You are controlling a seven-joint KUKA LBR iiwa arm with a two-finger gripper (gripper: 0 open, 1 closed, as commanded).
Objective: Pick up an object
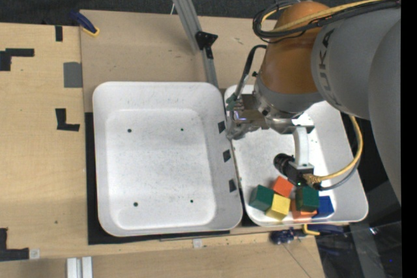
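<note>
Several small blocks cluster at the near end of the right bin (348, 205): a dark green block (262, 197), an orange block (283, 186), a yellow block (279, 206), a second green block (308, 197) and a blue block (324, 205). My gripper (236, 119) hangs over the far left part of that bin, close to the wall shared with the left bin. It is well behind the blocks and touches none of them. The wrist and orange band hide the bin's far half.
The left bin (104, 140) lies beside the right one, its white floor showing a few dark dots. A slanted metal pole (186, 3) rises behind the bins. The wooden bench (39, 159) stretches to the left.
</note>
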